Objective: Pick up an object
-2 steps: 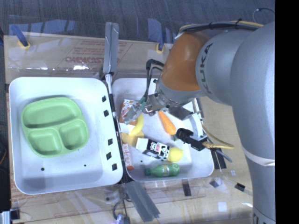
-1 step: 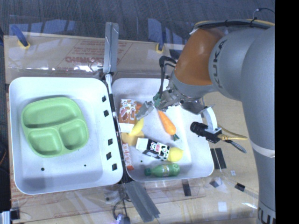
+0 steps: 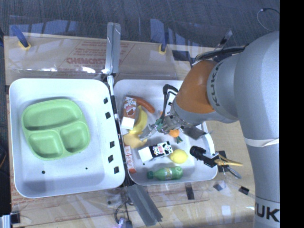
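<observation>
In the right bin (image 3: 142, 177), my gripper (image 3: 158, 126) hangs low over the middle, just right of a yellow banana (image 3: 137, 125). A small orange piece (image 3: 175, 133) lies right beside the gripper. In front of it lie a black-and-white cow-patterned box (image 3: 160, 150), a yellow lemon (image 3: 179, 156) and a green bottle (image 3: 165, 173) on its side. Behind the banana are a red-brown sausage (image 3: 144, 103), a brown packet (image 3: 130, 109) and a small white block (image 3: 127, 123). The arm's orange band (image 3: 197, 87) hides the bin's back right part.
The left bin (image 3: 28, 179) holds a green divided plate (image 3: 56, 127). A raised divider (image 3: 116, 127) runs between the two bins. Clear plastic sheeting (image 3: 61, 51) covers the bench behind them.
</observation>
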Motion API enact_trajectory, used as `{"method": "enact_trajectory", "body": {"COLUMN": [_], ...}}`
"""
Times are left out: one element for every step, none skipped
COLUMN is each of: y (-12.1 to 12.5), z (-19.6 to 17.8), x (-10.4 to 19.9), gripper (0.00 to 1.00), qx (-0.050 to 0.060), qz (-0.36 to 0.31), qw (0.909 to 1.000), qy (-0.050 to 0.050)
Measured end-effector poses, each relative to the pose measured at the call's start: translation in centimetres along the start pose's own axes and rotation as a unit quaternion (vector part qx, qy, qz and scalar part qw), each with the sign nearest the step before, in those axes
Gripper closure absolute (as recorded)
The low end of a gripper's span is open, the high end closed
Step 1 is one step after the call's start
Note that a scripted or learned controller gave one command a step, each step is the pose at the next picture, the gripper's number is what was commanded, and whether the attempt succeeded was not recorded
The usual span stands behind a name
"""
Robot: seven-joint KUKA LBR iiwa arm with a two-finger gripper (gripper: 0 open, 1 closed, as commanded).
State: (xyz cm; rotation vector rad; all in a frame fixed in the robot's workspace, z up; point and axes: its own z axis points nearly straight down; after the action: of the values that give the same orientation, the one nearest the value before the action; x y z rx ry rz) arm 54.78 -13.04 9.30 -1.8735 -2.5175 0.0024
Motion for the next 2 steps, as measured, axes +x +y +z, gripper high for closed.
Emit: {"method": "enact_trajectory", "body": {"y": [9.4, 9.5], "z": [0.1, -0.9], "x": [-0.5, -0.5], "gripper": [0.00, 1.00], "qx": [0.000, 0.000], "qz": [-0.061, -0.063], "qw": [0.9982, 0.9980], "qy": [0.000, -0.001]}}
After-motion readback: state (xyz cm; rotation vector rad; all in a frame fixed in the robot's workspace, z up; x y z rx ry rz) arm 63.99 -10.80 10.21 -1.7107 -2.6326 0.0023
